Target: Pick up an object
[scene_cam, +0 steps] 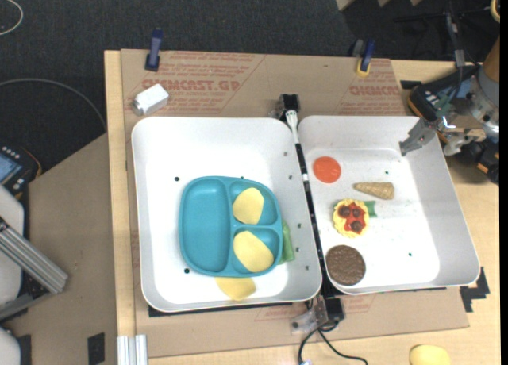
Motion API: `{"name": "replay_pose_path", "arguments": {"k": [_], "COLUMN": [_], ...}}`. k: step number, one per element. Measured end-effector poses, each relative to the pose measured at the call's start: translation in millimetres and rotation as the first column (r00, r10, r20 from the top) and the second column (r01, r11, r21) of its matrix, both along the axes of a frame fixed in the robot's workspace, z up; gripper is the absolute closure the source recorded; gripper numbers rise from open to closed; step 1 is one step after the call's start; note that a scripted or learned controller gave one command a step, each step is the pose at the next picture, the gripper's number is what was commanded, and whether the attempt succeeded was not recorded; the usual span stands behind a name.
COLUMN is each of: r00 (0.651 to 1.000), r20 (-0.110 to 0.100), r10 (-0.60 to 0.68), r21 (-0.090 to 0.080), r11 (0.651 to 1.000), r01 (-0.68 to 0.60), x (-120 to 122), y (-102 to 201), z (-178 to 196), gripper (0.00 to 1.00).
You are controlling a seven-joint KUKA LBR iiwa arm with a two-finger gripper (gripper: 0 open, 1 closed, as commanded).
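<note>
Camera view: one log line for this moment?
gripper: over right bin top-right rim, nothing held | right bin: orange disc, cone, pizza, brown patty | left bin: teal tray

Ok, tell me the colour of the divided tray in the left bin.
Teal blue. The divided tray shows best in the camera view, lying in the left bin.

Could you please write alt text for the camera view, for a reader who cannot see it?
Two white bins: the left bin holds a blue tray with yellow pieces, the right bin four small toy foods. The arm's tool hangs over the right bin's far corner.
</note>
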State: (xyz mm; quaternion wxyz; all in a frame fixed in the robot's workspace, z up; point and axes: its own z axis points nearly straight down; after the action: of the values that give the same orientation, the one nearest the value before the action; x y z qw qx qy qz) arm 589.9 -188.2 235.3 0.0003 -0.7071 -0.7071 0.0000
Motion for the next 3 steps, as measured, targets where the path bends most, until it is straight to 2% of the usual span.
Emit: {"name": "replay_pose_path", "arguments": {"k": [1,2,3], "r00": [1.000,1.000,1.000], "r20": [-0.013,0.016,0.023], "r10": [-0.001,0.001,0.002], "r21": [0.005,-0.005,-0.008], "r11": [1.000,1.000,1.000], "r01": [0.002,-0.001,-0.002], "x": [-48,-111,-110], "y": [13,26,26], "z": [-143,73,245], "gripper": [0.00,0.00,0.00]}}
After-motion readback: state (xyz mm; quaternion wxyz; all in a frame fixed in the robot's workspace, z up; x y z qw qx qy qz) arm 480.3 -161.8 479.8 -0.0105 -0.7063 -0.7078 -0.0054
